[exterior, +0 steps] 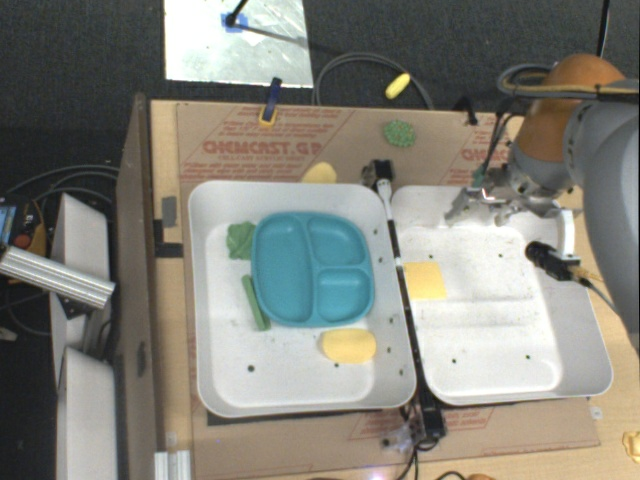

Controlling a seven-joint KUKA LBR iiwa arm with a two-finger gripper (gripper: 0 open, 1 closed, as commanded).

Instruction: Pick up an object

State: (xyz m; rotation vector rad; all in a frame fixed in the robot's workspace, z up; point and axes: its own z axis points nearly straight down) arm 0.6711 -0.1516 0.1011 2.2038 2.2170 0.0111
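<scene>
Gripper hovering over right bin's far edge, fingers seemingly spread, gripping nothing, yellow square lying apart.

A blue tray fills the left bin; a yellow square lies in the right bin, the gripper apparently over its far edge.

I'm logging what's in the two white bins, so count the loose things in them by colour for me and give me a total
Yellow: 2, the flat yellow square in the right bin and the rounded yellow piece in the left bin
Green: 2, the green leafy piece and the green stick, both in the left bin
Blue: 1, the divided blue plate in the left bin
Total: 5
</scene>
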